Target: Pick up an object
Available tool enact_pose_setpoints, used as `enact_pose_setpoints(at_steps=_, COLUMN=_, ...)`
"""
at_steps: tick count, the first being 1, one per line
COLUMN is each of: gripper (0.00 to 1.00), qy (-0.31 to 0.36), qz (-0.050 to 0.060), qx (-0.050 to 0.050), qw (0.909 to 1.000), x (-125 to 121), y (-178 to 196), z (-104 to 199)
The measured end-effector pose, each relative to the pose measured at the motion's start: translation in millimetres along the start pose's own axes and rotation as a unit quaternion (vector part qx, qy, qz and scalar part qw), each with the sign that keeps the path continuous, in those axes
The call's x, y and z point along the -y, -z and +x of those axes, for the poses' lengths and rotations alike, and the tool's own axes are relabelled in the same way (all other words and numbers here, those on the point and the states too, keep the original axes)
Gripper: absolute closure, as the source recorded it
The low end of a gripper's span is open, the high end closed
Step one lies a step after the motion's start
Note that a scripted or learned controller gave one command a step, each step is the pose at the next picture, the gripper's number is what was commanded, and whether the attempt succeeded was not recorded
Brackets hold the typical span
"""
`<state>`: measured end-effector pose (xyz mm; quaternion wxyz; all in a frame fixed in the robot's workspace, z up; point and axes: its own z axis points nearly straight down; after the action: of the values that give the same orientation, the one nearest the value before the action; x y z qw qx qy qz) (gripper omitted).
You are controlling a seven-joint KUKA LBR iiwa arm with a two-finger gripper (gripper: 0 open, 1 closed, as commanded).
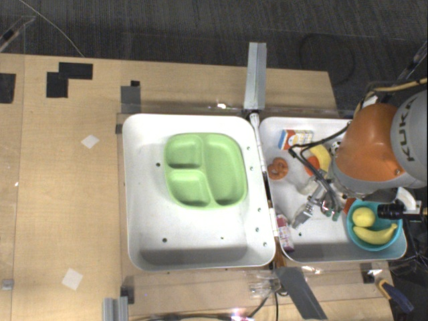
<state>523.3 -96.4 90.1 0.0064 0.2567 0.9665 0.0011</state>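
While lying flat, brown round object (278, 168)

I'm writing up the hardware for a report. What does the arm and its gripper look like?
The arm is grey with a rounded orange band and dark "KUKA" lettering on its casing. Black and yellow cables run along it. The gripper is a slim metallic assembly.

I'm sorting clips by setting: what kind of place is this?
Probably a robotics lab's grasping bench rather than a kitchen: a KUKA arm reaches over two white bins, one holding a green divided plate, the other toy-like food such as a banana in a blue bowl.
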Motion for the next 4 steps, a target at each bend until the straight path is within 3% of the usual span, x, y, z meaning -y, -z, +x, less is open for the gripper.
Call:
enact_pose_setpoints(at_steps=1, gripper=1.0, qy=0.002, qz=-0.003, qx=0.009, qw=1.0, x=-3, y=14, z=-5)
enact_pose_setpoints(at_steps=2, gripper=1.0, qy=-0.046, qz=-0.001, qx=0.003, qw=0.9989, x=-26, y=126, z=-86)
enact_pose_setpoints(at_steps=3, gripper=1.0, qy=-0.189, qz=0.0, qx=-0.001, qw=0.9819, x=-90, y=156, z=-112)
enact_pose_setpoints(at_steps=4, gripper=1.0, qy=-0.201, qz=0.001, qx=-0.004, qw=0.9795, x=-155, y=139, z=-50)
